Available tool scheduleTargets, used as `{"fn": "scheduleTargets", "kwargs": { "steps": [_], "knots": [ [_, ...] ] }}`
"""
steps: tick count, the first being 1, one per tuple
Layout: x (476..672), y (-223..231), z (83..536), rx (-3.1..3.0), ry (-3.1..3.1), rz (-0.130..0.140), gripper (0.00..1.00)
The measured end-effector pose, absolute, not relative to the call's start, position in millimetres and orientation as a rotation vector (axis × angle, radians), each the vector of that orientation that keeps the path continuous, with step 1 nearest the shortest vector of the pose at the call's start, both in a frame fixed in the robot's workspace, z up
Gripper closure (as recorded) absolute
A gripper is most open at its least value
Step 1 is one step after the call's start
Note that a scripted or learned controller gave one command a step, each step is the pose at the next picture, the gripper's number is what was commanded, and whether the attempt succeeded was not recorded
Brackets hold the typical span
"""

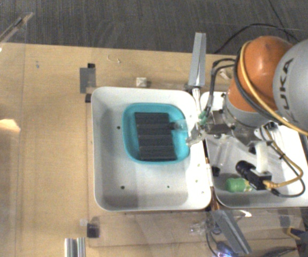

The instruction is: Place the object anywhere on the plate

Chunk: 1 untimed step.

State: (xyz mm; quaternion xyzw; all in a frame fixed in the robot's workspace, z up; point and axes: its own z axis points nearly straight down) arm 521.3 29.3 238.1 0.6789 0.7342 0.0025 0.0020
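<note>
A teal plate [130,143] lies in the left bin [111,186], toward its back. A black ribbed rectangular object [154,136] rests flat on the plate, covering most of its middle. My gripper [185,131] hovers over the plate's right rim, just right of the black object and apart from it. Its pale fingers [178,125] stand open with nothing between them. A small green object [236,184] lies at the front of the right bin [298,199], below the wrist.
The grey arm with its orange band covers much of the right bin. The wall between the two bins [206,167] runs just under the gripper. A grey upright bracket [198,58] stands behind the bins.
</note>
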Motion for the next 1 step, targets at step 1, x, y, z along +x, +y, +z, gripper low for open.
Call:
{"fn": "scheduleTargets", "kwargs": {
  "steps": [1],
  "knots": [
    [570.3, -42.8, 220.8, 2.241, 2.198, 0.003, 0.0]
  ]
}}
